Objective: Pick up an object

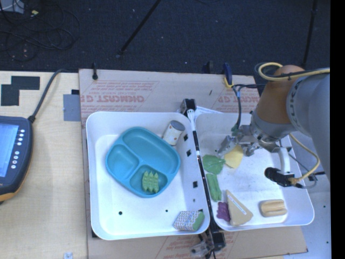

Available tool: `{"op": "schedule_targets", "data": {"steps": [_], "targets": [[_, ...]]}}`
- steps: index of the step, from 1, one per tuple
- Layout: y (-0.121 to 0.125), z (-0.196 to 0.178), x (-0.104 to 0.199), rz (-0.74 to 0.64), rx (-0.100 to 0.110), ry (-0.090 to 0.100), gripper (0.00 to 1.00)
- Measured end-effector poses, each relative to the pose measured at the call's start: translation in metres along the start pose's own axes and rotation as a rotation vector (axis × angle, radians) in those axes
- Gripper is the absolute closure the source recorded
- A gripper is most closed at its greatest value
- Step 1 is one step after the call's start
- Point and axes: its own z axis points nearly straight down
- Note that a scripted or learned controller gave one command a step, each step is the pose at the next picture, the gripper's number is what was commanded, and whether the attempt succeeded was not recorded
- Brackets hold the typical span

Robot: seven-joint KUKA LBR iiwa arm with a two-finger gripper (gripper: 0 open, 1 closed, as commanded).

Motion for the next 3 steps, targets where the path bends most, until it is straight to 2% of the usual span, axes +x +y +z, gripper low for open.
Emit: {"op": "schedule_targets", "data": {"steps": [1, 2, 3], "targets": [[0.002, -0.011, 0.0, 0.002, -0.003, 0.001, 1.0], [0.002, -0.011, -0.001, 0.004, -0.003, 0.001, 0.0], [-0.026, -0.044, -0.008, 0.0, -0.003, 0.0, 0.0]]}}
